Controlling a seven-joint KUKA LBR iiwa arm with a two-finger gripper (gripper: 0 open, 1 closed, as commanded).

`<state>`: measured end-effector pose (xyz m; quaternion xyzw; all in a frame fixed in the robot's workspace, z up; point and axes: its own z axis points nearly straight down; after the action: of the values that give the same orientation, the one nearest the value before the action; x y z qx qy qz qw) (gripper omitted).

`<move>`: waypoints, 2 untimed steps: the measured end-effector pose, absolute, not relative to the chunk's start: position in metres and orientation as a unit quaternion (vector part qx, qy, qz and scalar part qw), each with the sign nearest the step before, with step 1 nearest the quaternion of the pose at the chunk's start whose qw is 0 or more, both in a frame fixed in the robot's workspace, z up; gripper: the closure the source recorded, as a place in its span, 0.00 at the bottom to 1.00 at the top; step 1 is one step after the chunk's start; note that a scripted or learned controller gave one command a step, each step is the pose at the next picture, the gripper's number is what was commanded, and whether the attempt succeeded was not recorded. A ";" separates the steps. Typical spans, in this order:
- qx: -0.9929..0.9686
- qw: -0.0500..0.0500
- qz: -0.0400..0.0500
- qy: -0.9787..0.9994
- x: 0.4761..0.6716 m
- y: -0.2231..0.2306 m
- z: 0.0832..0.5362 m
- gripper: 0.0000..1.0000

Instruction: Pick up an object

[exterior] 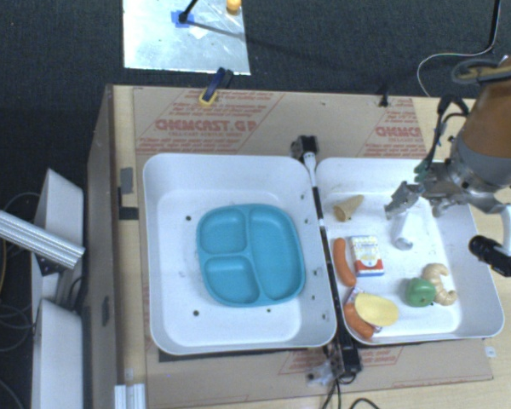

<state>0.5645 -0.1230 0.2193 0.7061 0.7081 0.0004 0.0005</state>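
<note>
Two white bins are seated side by side on a brown board (238,122) printed with red lettering. The left bin (166,228) carries one blue tray (249,254) with three compartments, placed at its middle. The right bin (477,309) carries seven small objects. One tan wedge (350,207) lies near the far left corner. One red-and-white carton (366,256) lies at the middle. Two orange sausages are located along the left wall: one sausage (344,262) is just beside the carton, and a second sausage (356,320) lies at the near left corner, partly under one yellow piece (376,309). One green ball (420,291) lies toward the near right, touching one tan pretzel (440,281) on its right.

One arm (494,130), grey with an orange band, is extended in from the right over the far right part of the right bin. Its gripper (402,221) is suspended above bare bin floor, between the wedge and the pretzel, apart from every object. The fingers are spread, and nothing is held between them.

The bench stands on dark carpet (51,58). One silver sheet (186,24) lies beyond the far edge of the board and bears one small yellow-orange ball (233,4). One yellow-and-blue clamp (215,87) is fitted at the far edge of the board.
</note>
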 end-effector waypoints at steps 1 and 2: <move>0.706 -0.001 0.000 0.708 0.567 -0.099 0.135 0.00; 0.707 0.001 0.000 0.708 0.568 -0.088 0.084 0.00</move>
<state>0.5684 -0.0885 0.0842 0.7066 0.7076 0.0002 0.0010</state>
